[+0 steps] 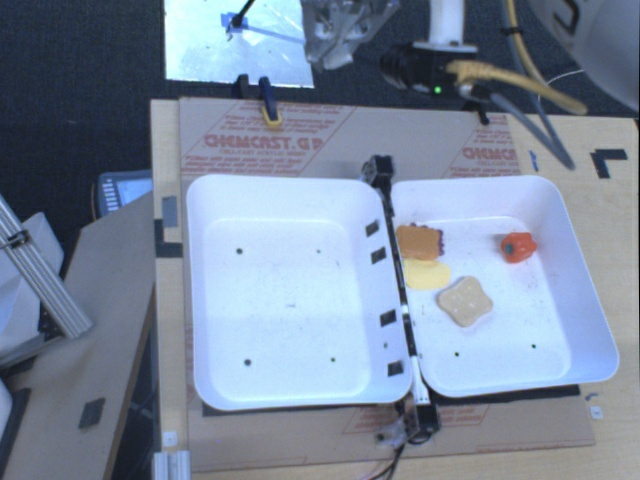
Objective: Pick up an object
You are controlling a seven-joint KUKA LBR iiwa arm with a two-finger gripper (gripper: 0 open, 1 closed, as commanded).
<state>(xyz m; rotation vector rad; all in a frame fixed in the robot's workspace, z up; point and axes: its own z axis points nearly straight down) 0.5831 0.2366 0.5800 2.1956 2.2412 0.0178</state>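
The right bin [560, 348] holds several small toy foods. An orange-brown slice with a purple edge [420, 241] lies by the bin's left wall. A flat yellow piece [428, 275] sits just below it. A beige toast slice [465, 301] lies nearer the middle. A red-orange pepper [517, 247] rests toward the far right. My gripper [333, 46] hangs high beyond the back of the bins, over the edge of a shiny plate, far from all of these objects and with nothing seen in it.
The left bin [200, 368] sits beside the right one, with black clips [378, 256] along their shared wall. A shiny metal plate [210, 28] and a yellow clamp [271, 118] lie behind the bins. An aluminium rail [40, 278] leans at the left. Cables [510, 78] run at the upper right.
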